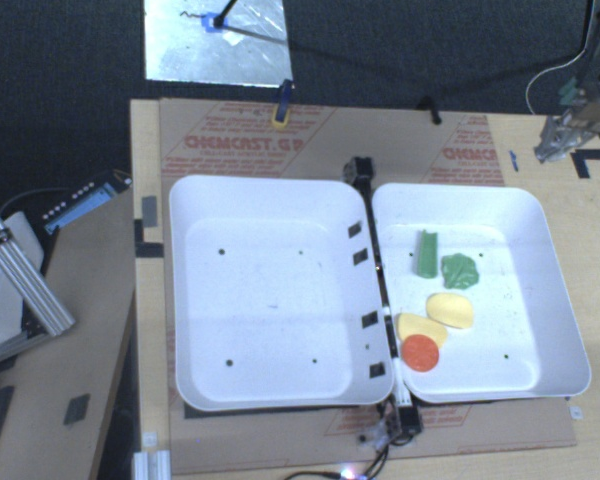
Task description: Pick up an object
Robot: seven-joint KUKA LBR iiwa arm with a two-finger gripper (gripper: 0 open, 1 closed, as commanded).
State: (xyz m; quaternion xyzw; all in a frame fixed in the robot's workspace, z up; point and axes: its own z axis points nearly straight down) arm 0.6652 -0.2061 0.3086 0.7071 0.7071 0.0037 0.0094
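- At the centre of the frame: two shallow white bins side by side on a brown printed board, joined along a black hinge strip with small black clips.
- Left bin (210,268): white floor with a few small dark dots.
- Right bin (540,268): holds five small items, all grouped in its left half.
- Green stick (426,253): a flat, upright strip, the uppermost item, near the bin's left wall.
- Green leafy piece (460,270): crumpled shape just right of the stick, apart from it.
- Pale yellow lump (450,310): rounded, below the leafy piece.
- Yellow wedge (416,326): lower left of the lump, touching or nearly touching it.
- Red disc (421,353): round, lowest of the group, overlapping the lower edge of the yellow wedge.
- Gripper (558,144): at the upper right edge of the frame, above the board and outside the right bin, well apart from all five items; nothing is seen in it, and whether it is released or clenched cannot be told at this size and blur.
- Foil-like square sheet (215,28): upper left of the frame, on dark carpet.
- Yellow-and-blue clip (281,111): at the board's top edge.
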